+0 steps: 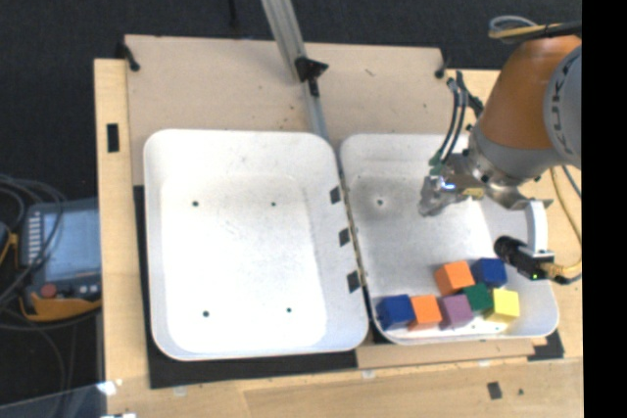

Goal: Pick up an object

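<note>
Several small blocks lie along the near edge of the right bin (392,171): a blue block (395,310), an orange block (426,310), a purple block (457,309), a green block (478,298), a yellow block (506,303), a second orange block (454,276) and a second blue block (489,271). My gripper (433,199) hangs over the middle of the right bin, well behind the blocks and apart from them. Nothing shows between its fingers.
The left bin (245,240) lies beside the right one, with a row of black clips between them. A slanted metal rail (279,5) rises from the back of the bench. A black cable connector (519,256) hangs from the arm near the blocks.
</note>
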